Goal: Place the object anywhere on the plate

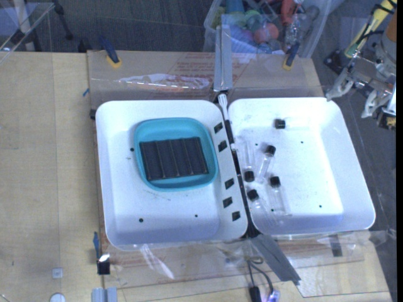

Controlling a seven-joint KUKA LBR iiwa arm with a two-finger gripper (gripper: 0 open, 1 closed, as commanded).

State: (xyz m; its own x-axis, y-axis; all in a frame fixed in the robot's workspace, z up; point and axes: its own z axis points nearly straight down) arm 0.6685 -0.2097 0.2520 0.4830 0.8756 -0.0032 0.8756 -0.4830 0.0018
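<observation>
Vials (269,161), small clear ones with black caps, lie scattered in the left half of the right bin (352,194), near the divide between the two bins; one separate black cap (279,124) sits farther back in the same bin. None of them is on the plate.

Nearest to us, the pale wooden surface (44,187) carries a dark cable (257,287) and a grey strip (277,262) running out from under the bins, with a small blue and black clamp (101,261) at the front left corner. Clear film is taped along the front edge.

Next come the bins. In the left bin (113,219) we see a teal plate (142,133) with rounded corners, and on it a dark ribbed slab (173,158) covers most of its floor. A row of black tabs (227,182) runs along the seam between the bins.

Behind them a brown sheet (157,65) lies under wrinkled plastic, held by blue clamps (112,58), and a metal strip (221,58) runs back from the seam. The gripper (368,93) hangs beyond the right bin's far right corner, apart from every vial; we cannot tell whether it is open or shut.

Farthest off, a clear tub of colourful toys (271,5) stands on dark carpet (126,11).
</observation>
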